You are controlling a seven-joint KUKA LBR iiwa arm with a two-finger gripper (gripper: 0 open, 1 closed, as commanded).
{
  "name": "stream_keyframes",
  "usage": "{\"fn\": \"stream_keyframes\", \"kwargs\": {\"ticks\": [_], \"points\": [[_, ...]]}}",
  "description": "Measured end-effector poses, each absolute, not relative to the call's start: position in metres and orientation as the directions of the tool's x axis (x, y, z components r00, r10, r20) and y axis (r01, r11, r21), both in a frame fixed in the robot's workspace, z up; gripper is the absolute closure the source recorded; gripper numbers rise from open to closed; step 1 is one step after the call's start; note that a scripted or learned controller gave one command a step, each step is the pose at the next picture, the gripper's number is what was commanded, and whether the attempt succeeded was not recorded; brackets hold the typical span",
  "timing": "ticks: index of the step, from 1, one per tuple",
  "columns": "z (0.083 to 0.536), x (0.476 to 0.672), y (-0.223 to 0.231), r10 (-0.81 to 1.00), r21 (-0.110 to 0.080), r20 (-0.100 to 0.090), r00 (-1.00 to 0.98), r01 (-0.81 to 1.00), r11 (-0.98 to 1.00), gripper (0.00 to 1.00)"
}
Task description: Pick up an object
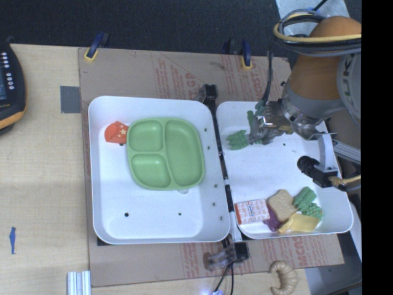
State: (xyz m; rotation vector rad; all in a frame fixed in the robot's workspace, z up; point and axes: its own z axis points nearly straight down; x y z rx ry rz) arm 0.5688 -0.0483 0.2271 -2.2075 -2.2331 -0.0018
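Wooden desk [43, 183] carrying two white bins side by side. At the far left of the right bin [270, 177], a small green toy [237, 141] lies just beside the tool [256, 128]; whether it grips anything is impossible to tell. Toy foods [288, 211] cluster in that bin's near corner. A green divided plate [166, 152] and red toy [115, 132] sit in the left bin [110, 195].
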Motion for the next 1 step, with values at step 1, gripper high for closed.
{"fn": "stream_keyframes", "kwargs": {"ticks": [1], "points": [[0.216,0.5913,0.0033,1.0,-0.002,0.0,-0.009,1.0,0.009,1.0]]}}
